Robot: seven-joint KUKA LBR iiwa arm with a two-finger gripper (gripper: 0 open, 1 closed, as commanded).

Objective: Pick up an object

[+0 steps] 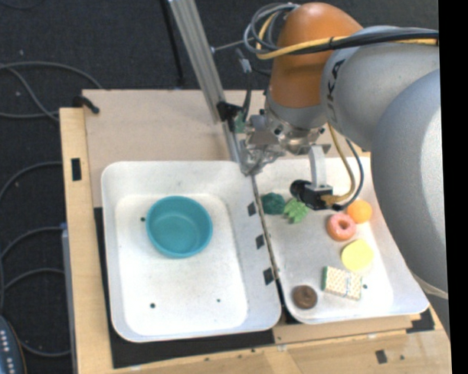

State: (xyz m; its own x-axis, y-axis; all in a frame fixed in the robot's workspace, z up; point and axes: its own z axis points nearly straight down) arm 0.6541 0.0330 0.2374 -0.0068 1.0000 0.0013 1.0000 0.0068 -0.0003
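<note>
My gripper (253, 157) hangs over the back edge of the bins, right above the divider between them. Just below it in the right bin (391, 288) lie a dark green object (272, 203) and a light green object (297, 212), side by side. Further right are a pink ring (341, 227) and an orange ball (360, 211). A yellow disc (357, 255), a checkered block (342, 282) and a brown disc (304, 296) lie toward the front. I see nothing held in the gripper.
A teal bowl (179, 226) stands in the left bin (131, 301). A slanted aluminium rail (203, 64) rises behind the bins, close to the gripper. The large grey arm covers the right bin's far right side.
</note>
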